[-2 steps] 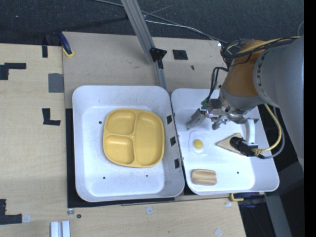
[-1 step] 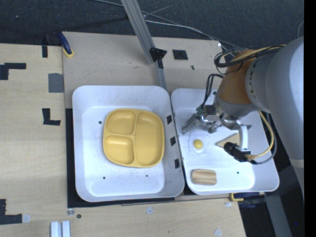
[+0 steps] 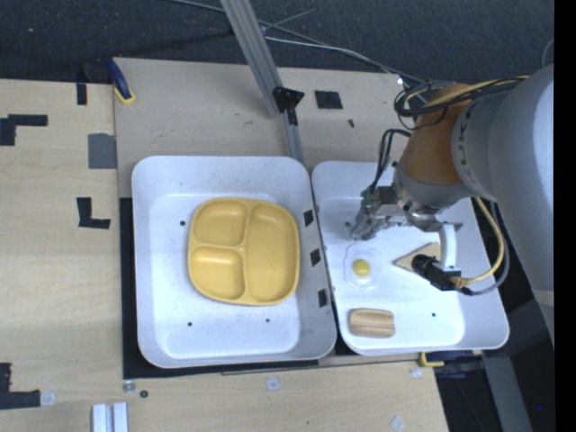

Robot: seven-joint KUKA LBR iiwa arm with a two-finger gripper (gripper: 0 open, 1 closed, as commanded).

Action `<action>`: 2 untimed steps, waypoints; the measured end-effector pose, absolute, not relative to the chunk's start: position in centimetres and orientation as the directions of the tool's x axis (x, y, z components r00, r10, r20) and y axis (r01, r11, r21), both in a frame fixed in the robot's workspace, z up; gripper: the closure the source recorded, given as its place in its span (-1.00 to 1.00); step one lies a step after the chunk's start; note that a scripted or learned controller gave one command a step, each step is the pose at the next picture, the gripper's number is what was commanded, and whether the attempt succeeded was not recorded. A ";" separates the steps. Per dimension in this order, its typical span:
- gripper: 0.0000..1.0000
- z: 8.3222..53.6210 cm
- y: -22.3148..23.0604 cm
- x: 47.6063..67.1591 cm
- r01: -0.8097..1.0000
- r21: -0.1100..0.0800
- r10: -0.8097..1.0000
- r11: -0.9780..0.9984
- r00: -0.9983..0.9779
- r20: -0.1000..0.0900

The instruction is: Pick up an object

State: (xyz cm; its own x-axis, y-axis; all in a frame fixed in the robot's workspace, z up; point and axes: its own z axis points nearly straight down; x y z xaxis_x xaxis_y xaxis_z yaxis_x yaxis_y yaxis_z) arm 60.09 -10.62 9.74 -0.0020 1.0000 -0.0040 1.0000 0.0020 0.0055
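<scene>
In the right bin (image 3: 468, 327) lie a fried egg with a yellow yolk (image 3: 362, 268), a tan bread roll (image 3: 371, 322) near the front edge, and a pale wedge-shaped piece (image 3: 416, 259) partly under the arm's black attachment. My gripper (image 3: 363, 226) hangs over the upper part of the right bin, just above the egg, with its metal fingers pointing down and left. Nothing shows between the fingers. The grey arm with its orange band (image 3: 434, 151) reaches in from the right.
The left bin (image 3: 157, 331) holds a yellow divided plate (image 3: 244, 250) with three compartments. A slanted metal post (image 3: 261, 52) rises behind the bins. Yellow and black cables (image 3: 490, 241) loop beside the wrist over the right bin's right side.
</scene>
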 end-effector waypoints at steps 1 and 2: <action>1.00 15.0 -11.5 60.2 1.000 0.003 1.000 0.001 -0.001 -0.001; 1.00 21.2 -11.1 60.5 1.000 0.004 1.000 0.002 -0.002 -0.001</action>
